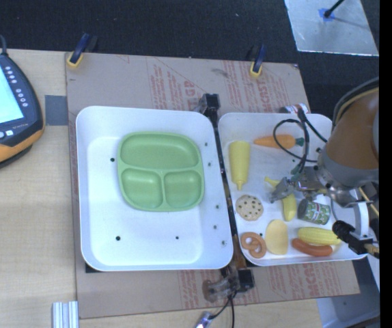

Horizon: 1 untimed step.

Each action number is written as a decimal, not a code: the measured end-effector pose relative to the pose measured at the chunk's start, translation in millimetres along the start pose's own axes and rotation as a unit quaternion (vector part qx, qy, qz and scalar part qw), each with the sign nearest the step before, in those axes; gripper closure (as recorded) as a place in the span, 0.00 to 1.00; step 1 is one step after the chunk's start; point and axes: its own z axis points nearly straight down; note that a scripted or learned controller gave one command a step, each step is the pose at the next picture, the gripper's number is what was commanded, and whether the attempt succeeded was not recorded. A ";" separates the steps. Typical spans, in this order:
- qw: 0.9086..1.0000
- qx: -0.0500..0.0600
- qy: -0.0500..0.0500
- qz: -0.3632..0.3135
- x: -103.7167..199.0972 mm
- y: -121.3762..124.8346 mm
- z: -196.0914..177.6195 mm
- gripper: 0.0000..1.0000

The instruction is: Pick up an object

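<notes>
The right bin [227, 183] holds several toy foods: a pale yellow corn cob [239, 162], a carrot [276, 141], a chocolate-chip cookie [249, 207], a pretzel [253, 243], a yellow wedge [276, 236], a red sausage [312, 249], a banana [319, 236], a small green can [313, 212] and a short yellow piece [288, 208]. My gripper [289, 187] is low in this bin, just above the short yellow piece and left of the can. The grey and orange arm [350, 142] covers the bin's right side.
The left bin [93, 203] carries a green divided plate [160, 171]. A teach pendant [5, 108] lies on the bench at far left. Black cables [293, 130] loop over the carrot. Clamps [78, 50] hold the cardboard sheet at the back.
</notes>
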 end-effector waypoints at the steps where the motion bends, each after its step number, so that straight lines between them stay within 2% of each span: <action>1: 1.000 0.001 -0.001 -0.002 -1.0 0.1 -10.2 1.00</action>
